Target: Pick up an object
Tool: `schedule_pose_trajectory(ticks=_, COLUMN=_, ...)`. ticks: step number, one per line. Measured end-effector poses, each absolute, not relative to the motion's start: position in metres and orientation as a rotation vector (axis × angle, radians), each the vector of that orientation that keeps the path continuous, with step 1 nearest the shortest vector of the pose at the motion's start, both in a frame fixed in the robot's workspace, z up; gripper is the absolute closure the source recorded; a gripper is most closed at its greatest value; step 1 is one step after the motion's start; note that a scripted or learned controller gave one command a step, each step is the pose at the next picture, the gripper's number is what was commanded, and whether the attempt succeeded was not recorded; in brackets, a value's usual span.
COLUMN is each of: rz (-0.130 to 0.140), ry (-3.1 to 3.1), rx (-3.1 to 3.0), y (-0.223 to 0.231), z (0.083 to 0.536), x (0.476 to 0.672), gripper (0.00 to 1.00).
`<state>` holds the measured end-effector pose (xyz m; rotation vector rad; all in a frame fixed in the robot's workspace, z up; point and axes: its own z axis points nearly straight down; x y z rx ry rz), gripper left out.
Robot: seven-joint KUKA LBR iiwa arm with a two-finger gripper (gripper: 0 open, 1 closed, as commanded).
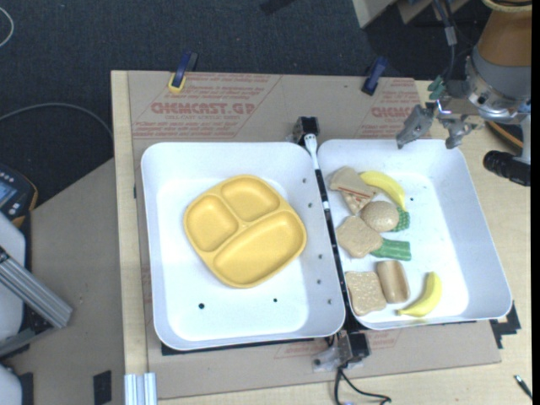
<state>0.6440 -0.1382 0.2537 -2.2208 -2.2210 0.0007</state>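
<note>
My gripper (432, 133) hangs above the far edge of the right bin (472, 218), open, with nothing between its fingers. Below it in that bin lie toy foods: a yellow banana (384, 185), a sandwich slice (349, 181), a round bun (380, 216), a tan cracker (358, 237), a green piece (393, 249), a toast slice (365, 291), a hot dog roll (391, 281) and a second banana (423, 297). All of them lie apart from the gripper, nearer the front.
The left bin (169, 294) holds a yellow divided plate (245, 229). Blue clamps (180, 72) (375, 75) grip the cardboard at the back. A black divider (323, 213) runs between the bins. The right half of the right bin is bare.
</note>
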Motion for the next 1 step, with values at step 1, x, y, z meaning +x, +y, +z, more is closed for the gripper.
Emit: schedule_pose_trajectory(ticks=1, rz=-0.02, ry=-2.237, rx=-2.229, y=-0.0925, z=0.4768, x=0.6071, gripper=0.0)
